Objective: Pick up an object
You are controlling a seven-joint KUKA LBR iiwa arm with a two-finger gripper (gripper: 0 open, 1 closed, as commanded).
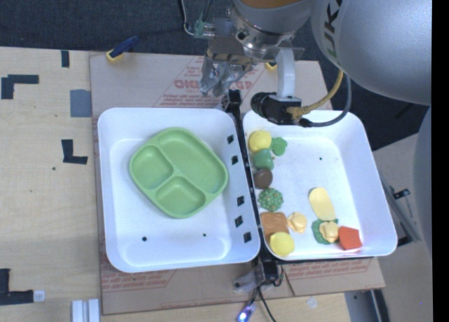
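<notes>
Several small toy foods lie in the right bin [351, 145]. A yellow lemon [259, 139], a brown piece [263, 177] and a green broccoli [271, 198] run down its left wall. An orange-brown block [273, 222] and a yellow ball [282, 244] sit at its front left. A pale yellow piece [322, 203] and a red-orange block [349, 238] lie toward its front right. My gripper [221, 81] hangs high behind the bins, above the seam between them, apart from every object. I see nothing in it.
A green divided plate [179, 172] rests in the left bin [112, 194]. Both bins stand on a cardboard sheet [147, 82]. A black cable fitting [275, 107] hangs over the right bin's back edge. The grey arm [379, 19] crosses the upper right.
</notes>
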